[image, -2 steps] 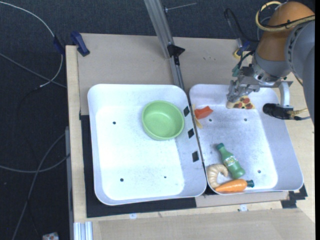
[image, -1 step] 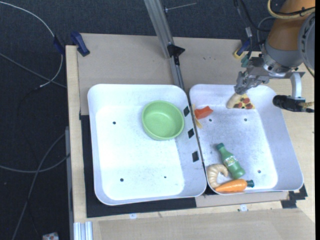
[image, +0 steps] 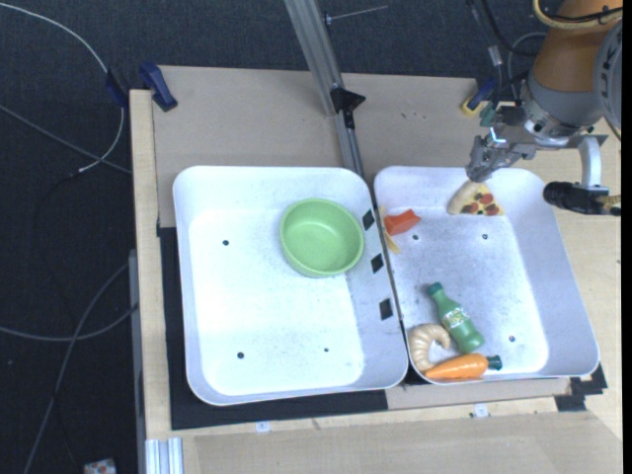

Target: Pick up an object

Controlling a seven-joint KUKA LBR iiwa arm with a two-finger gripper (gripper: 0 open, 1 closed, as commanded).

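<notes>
Gripper (image: 484,166) hovers at upper right above a flat pizza-slice toy (image: 474,201) in the right white bin (image: 553,294); its grasp state cannot be told.

I see a pizza slice (image: 475,200) lying flat, tan with red dots. It sits against the right bin's (image: 553,265) far wall.

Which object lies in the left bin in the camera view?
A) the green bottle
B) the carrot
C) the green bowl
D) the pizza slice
C: the green bowl sits alone in the left bin, while the green bottle, the carrot and the pizza slice all lie in the right bin.
</notes>
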